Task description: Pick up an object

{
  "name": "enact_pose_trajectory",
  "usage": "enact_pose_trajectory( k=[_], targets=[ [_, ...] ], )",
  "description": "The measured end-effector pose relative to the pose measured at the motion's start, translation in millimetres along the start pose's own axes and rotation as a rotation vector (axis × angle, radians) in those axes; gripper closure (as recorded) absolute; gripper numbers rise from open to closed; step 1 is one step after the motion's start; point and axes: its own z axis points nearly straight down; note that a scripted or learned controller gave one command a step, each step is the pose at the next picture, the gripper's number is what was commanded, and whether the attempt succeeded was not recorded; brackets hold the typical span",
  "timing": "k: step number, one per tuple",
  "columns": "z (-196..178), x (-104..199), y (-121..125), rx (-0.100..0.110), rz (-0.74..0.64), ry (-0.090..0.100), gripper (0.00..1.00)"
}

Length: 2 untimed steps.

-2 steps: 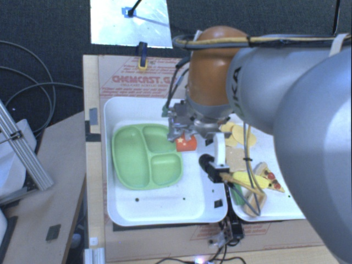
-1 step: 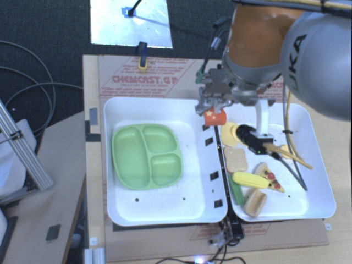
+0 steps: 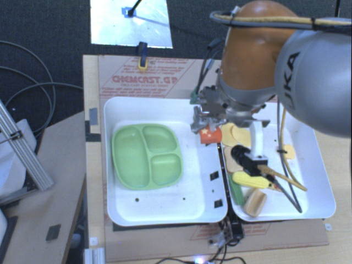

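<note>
Gripper (image 3: pixel 206 126) low over right bin's (image 3: pixel 319 164) left edge; you can't tell its state (wrist hides it). Orange-red block (image 3: pixel 210 136) just beside it, near divider. Centre squarely over block, avoid rim, descend straight. Cardboard under bins reads roughly "CHEMCAST GP" (image 3: pixel 144 80); arm (image 3: pixel 308 65) shows "KA".

Robotics lab: industrial arm (image 3: pixel 286 54) over white bins (image 3: pixel 165 213) on cardboard-lined bench, loose cables (image 3: pixel 33 87), aluminium framing (image 3: pixel 22 147).

Left bin (image 3: pixel 126 210) open around green tray (image 3: pixel 147 155); right bin (image 3: pixel 322 199) crowded, arm (image 3: pixel 264 54) overhead.
</note>
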Motion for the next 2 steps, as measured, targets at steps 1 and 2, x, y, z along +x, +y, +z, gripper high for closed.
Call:
enact_pose_trajectory(
  k=[1, 2],
  targets=[
    [32.4, 27.2, -36.3, 0.002, -0.003, 0.001, 1.0],
    [-130.2, -10.5, -49.1, -0.02, 0.001, 0.004, 1.0]
  ],
)
